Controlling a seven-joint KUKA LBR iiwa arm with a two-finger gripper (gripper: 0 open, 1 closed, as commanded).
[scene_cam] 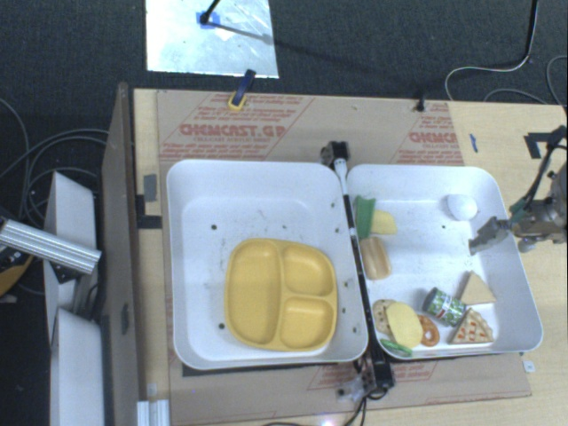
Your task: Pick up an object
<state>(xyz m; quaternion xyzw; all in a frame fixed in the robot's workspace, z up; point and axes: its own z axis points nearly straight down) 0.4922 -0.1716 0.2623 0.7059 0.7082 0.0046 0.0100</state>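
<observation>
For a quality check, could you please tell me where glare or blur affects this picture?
Camera view: the foil sheet on the floor glares brightly; the end effector at the right bin looks soft and blurred; the yellow tray is evenly lit and sharp.

yellow tray [280, 291], white bins [257, 180]

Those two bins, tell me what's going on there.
A robot arm reaches in from the right, its gripper over the right bin, which holds toy food: a white egg, a can, a pizza slice. Nothing shows between its fingers. The left bin holds a yellow divided plate.
</observation>
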